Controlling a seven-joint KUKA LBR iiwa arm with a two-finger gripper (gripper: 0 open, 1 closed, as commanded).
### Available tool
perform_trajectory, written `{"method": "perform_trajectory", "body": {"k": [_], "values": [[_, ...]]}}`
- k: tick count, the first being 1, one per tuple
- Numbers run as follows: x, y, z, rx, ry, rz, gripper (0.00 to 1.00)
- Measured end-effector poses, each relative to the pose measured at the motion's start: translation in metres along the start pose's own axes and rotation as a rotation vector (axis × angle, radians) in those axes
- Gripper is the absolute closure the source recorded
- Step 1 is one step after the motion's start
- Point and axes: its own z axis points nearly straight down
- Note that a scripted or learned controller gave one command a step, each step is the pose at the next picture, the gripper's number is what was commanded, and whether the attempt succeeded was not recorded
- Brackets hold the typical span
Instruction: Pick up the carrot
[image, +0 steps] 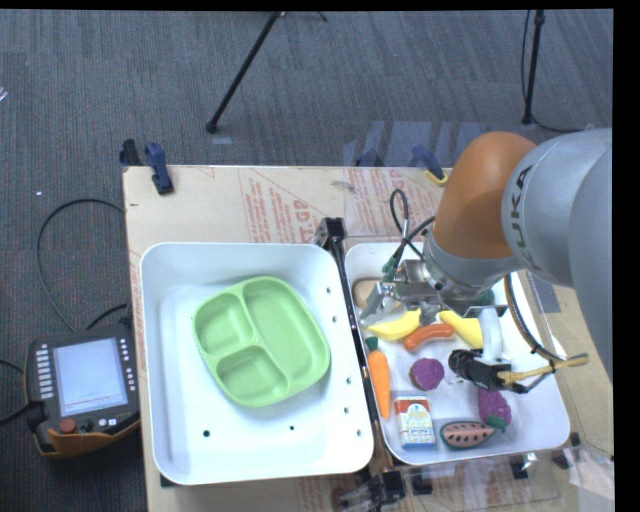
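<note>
The orange carrot (379, 379) with a green top lies lengthwise along the left wall of the right bin (556, 418), its green end pointing away from the front. My gripper (388, 297) hangs low over the back left part of that bin, just beyond the carrot's green end and beside a yellow banana (394, 325). The wrist and the arm's orange band hide most of the gripper from above. Nothing of the carrot is lifted; it rests on the bin floor.
The right bin also holds a red sausage (428, 336), a second yellow piece (462, 327), a purple plum (427, 374), a purple eggplant (494, 408), a watermelon slice (467, 435) and a small carton (412, 421). A green divided plate (262, 340) sits in the left bin (160, 300).
</note>
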Motion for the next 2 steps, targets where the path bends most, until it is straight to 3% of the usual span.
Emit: {"method": "perform_trajectory", "body": {"k": [1, 2], "values": [[-0.001, -0.036, 0.0, 0.0, 0.0, -0.156, 0.0], [0.019, -0.057, 0.001, 0.0, 0.0, -0.148, 0.0]]}}
